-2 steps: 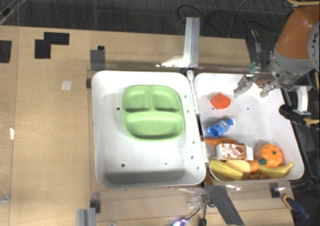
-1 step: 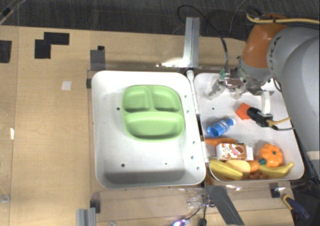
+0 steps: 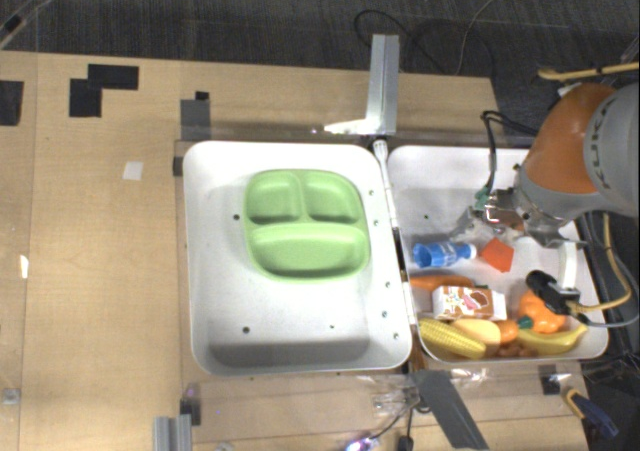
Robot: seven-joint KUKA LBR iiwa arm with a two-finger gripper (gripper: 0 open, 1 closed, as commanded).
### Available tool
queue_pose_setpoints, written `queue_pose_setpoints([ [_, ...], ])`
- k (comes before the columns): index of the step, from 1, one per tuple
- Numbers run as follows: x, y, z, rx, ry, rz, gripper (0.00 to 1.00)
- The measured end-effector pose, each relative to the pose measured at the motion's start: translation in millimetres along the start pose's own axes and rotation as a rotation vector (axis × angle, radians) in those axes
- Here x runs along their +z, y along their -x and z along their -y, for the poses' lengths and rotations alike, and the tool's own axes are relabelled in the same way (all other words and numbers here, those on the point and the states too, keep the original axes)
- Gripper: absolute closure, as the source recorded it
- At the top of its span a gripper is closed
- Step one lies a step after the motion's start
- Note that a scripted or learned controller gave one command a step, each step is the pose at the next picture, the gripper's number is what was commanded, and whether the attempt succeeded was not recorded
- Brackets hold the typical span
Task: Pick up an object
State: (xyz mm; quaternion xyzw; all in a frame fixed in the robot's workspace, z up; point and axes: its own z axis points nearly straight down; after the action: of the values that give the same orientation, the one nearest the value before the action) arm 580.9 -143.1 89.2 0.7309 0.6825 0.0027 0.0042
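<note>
The right bin (image 3: 440, 171) holds a heap of toy food along its near side. A blue bottle (image 3: 440, 255) lies on its side near the bin's left wall. An orange block (image 3: 497, 256) sits just right of it. My gripper (image 3: 488, 216) hangs low over the bin's middle, just above and behind the orange block and the bottle's cap end. The grey arm with its orange band (image 3: 562, 154) reaches in from the right. Nothing is visibly held.
Along the near edge lie a corn cob (image 3: 452, 338), a banana (image 3: 553, 340), a small carton (image 3: 466, 301), a carrot (image 3: 432, 283) and an orange pepper (image 3: 540, 315). A green divided plate (image 3: 304, 222) rests in the left bin (image 3: 215, 269). A metal post (image 3: 384, 79) stands behind the bins.
</note>
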Motion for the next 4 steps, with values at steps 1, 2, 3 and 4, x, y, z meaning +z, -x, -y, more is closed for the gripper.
queue_pose_setpoints([
  [1, -48.9, -5.2, -48.7, -0.464, -0.004, -0.003, 0.00],
  [2, -0.2, -51.3, -23.2, -0.529, 0.003, 0.000, 0.00],
  [3, 1.0, 16.6, -48.5, -0.428, 0.002, 0.001, 0.00],
  [4, -2.2, -3.4, 32.1, -0.383, 0.008, 0.003, 0.00],
])
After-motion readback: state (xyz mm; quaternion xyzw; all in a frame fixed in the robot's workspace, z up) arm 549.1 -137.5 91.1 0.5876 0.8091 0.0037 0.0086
